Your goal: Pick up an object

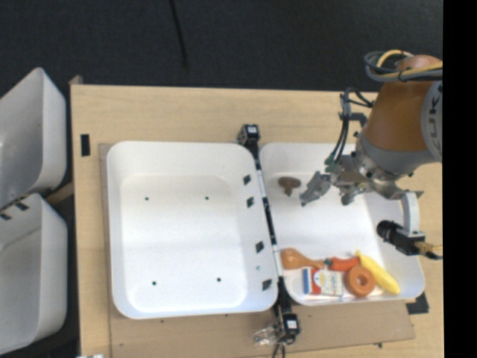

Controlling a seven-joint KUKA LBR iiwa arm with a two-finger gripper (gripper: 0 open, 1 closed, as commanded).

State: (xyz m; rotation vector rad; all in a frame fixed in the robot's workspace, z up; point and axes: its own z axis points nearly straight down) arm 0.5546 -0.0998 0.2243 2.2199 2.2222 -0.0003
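Currently hovering over right bin [339, 155]: gripper [319, 189], finger state impossible to tell; lying just left of it: small brown object [289, 183]; crowding bin's near edge: orange ring [362, 282], yellow banana [377, 271], red-and-white packet [322, 282].

Near my right bin's [294, 155] front wall lie a yellow banana [378, 272], orange ring [362, 282], and white card [322, 283].

L bin [179, 304], wood bench [186, 114], dark floor [223, 28].
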